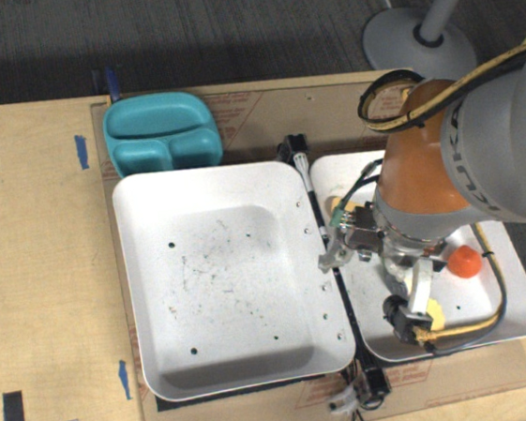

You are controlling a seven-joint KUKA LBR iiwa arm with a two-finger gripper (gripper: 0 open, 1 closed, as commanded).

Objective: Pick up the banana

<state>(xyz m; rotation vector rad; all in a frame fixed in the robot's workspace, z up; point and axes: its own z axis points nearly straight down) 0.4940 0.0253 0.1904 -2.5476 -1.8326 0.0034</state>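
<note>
My gripper (393, 258) hangs low over the middle of the right white bin (511, 318), under the grey wrist and orange band, which cover most of that bin. A small yellow-green bit (338, 209) peeks out at the wrist's left side, near the bin's left wall; I cannot tell whether it is the banana. An orange round thing (464, 263) lies in the right bin just right of the gripper. Whatever lies directly under the wrist is hidden.
The left white bin (147, 265) is beside the right one, with a black bar (310, 190) along the gap between them. A teal divided tray (162, 131) stands behind the left bin. A grey stand base (404, 38) is at the back right.
</note>
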